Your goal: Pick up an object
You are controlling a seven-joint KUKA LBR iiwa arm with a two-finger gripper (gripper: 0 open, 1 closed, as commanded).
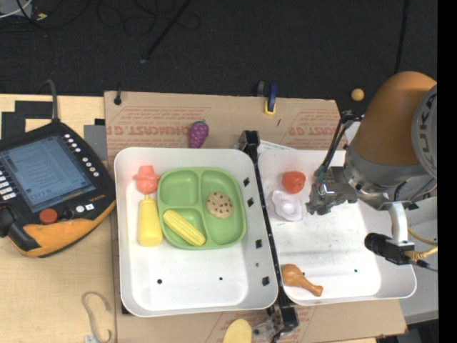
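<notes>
Gripper (316, 204) hangs low over right bin (371, 281), just beside the white egg (287, 207) at its 9 o'clock; can't tell its state. Right bin holds 3 things: 1 red tomato (293, 181) at 11 o'clock of gripper, 1 egg, 1 drumstick (300, 279) at 6. Left bin (186, 284) holds 1 green tray (202, 207) w/ 1 corn (183, 227) and 1 cookie (220, 205), plus 1 yellow bottle (148, 221) and 1 pink toy (146, 180).

Divided plate (168, 184) in left bin (186, 277): cookie (219, 205) and corn (184, 227) in it, bottle (148, 221) just left, drumstick (301, 280) far right.
</notes>
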